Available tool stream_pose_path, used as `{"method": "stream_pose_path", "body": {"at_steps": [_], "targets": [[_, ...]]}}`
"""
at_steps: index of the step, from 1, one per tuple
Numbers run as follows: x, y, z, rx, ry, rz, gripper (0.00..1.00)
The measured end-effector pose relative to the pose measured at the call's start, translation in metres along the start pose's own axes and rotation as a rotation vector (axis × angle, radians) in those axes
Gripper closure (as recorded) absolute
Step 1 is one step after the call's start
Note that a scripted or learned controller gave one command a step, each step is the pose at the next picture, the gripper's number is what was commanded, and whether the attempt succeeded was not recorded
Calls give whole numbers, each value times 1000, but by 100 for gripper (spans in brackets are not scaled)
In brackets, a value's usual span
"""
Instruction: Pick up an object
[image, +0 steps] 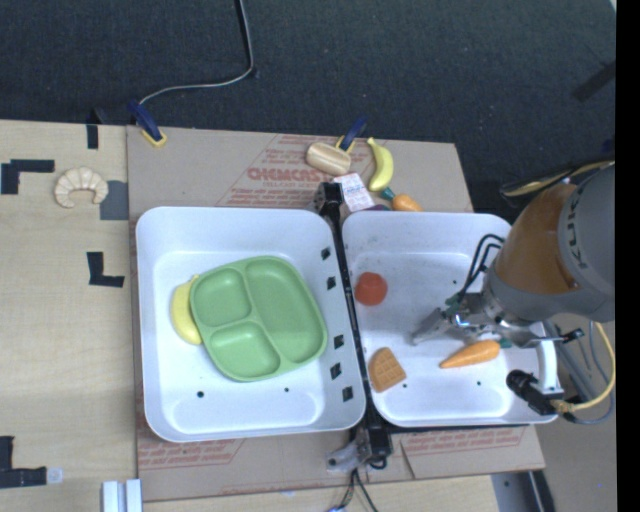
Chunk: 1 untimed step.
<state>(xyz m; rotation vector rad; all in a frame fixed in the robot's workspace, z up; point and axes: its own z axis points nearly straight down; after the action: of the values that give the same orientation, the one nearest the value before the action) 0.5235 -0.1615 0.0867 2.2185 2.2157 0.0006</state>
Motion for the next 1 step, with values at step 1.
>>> {"method": "stream_pose_path", "body": {"at_steps": [1], "targets": [[-45, -18, -84, 4, 2, 0, 0]]}}
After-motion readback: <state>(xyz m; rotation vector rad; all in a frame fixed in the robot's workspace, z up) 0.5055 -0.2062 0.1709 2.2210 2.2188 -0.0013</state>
